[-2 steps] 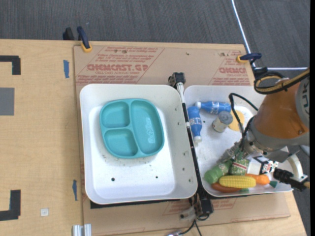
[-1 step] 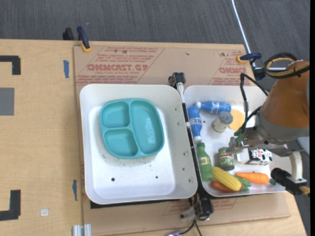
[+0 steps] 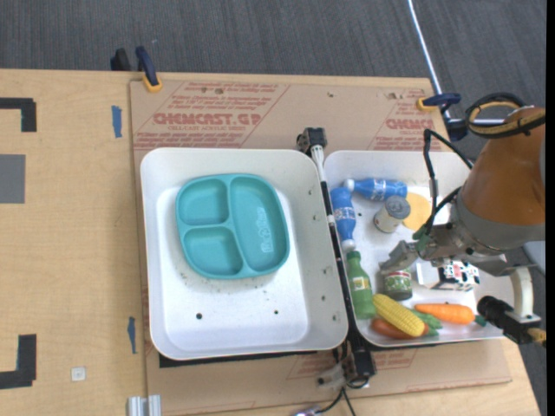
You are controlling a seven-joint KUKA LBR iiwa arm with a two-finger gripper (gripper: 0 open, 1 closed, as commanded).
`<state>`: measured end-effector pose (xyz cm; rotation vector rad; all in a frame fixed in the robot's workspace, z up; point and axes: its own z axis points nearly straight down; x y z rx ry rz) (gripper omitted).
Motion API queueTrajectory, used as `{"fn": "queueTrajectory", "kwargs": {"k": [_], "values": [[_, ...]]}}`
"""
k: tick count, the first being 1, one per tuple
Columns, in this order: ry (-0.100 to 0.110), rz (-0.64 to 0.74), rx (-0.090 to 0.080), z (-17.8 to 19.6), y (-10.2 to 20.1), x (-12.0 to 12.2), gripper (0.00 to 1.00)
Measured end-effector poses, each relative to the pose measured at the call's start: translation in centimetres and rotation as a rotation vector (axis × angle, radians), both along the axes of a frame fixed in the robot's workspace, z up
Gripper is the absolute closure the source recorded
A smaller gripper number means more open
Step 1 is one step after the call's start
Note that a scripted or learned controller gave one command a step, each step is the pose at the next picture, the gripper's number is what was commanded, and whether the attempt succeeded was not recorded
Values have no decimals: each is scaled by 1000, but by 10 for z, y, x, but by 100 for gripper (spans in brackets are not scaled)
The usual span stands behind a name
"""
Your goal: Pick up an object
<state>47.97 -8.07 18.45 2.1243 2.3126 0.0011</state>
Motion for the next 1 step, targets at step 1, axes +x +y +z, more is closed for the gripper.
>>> {"fn": "queueTrajectory", "kwargs": {"k": [1], "values": [[-4, 135, -4, -99, -21, 1, 0]]}}
